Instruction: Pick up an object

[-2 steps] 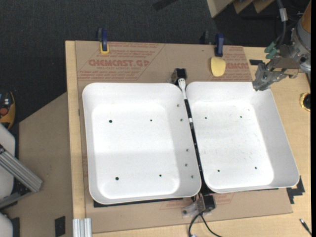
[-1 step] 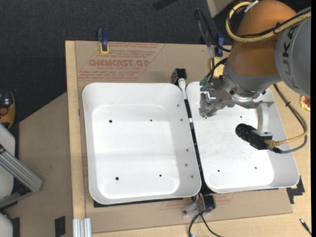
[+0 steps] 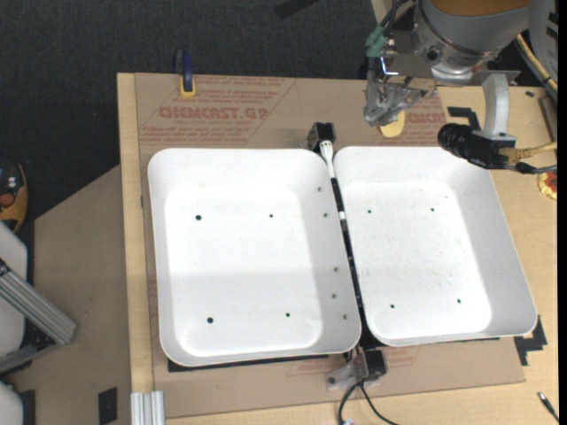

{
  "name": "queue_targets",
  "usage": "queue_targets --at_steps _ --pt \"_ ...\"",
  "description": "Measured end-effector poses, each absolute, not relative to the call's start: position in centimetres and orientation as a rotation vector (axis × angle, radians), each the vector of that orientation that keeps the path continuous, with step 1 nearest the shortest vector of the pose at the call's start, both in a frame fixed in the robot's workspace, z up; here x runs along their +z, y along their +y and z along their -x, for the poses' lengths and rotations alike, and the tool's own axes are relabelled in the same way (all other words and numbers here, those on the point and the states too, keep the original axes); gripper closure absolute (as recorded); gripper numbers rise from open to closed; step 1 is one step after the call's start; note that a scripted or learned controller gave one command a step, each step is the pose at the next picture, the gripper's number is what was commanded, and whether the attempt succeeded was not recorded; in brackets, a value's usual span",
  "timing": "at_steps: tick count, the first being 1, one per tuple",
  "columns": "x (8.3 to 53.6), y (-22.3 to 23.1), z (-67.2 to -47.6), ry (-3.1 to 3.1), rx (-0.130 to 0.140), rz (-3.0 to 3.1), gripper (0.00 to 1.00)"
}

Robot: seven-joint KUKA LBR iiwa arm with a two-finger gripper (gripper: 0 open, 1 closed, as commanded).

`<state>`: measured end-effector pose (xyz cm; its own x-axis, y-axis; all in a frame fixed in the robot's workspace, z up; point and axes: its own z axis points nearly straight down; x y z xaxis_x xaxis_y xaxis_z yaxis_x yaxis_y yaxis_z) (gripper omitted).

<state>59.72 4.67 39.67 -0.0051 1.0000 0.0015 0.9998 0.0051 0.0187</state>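
Claw (image 3: pixel 386 104): it pinched a small yellow thing (image 3: pixel 392 124).
Risk: my hold looked thin, so it could slip.

Small pale-yellow object (image 3: pixel 392 124) between claw (image 3: pixel 386 106) fingers.

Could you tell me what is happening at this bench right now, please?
The grey KUKA arm reaches in from the right, its claw raised above the far edge of the right shallow white bin. A small pale yellow object sits between its fingers, so it appears held. The left shallow white bin lies alongside.
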Motion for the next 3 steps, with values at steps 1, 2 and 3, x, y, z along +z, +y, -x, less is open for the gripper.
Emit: queue_targets --at_steps 1,2,3 --pt "29.3 7.2 -63.2 2.230 -0.011 -2.223 1.00" --pt "32.3 2.3 -64.0 2.213 0.004 -2.222 1.00" --pt "25.9 9.6 -66.6 2.232 -0.005 -2.218 1.00"
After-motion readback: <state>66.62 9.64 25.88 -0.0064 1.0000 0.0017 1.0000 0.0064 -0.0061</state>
